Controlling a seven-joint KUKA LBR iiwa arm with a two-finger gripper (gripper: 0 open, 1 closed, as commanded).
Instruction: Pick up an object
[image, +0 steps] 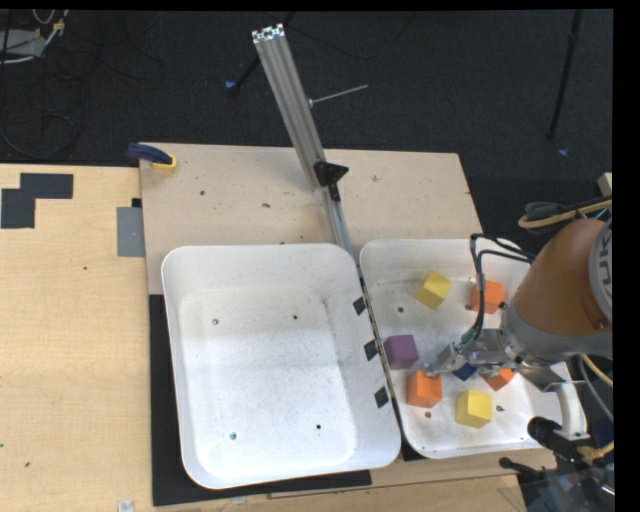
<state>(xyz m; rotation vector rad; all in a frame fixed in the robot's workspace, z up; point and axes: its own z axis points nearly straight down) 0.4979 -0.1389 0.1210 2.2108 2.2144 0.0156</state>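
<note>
Blue object (464, 372) under tool (468, 356); no legible writing.

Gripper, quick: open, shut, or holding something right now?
Gripper: cannot be told. It is low in the right bin, over a small blue piece, between the orange blocks.

The pale wooden bench top (400, 195) carries two shallow white plastic bins side by side, the left bin (190, 300) lying far from the gripper's fingers and the right bin (400, 262) lying under them. A flat black mat (158, 400) lies under the left bin and shows along its outer and near edges. At the far corner of the bench, well away from the fingers, a small blue and yellow clamp (152, 155) rests on the wood.
</note>
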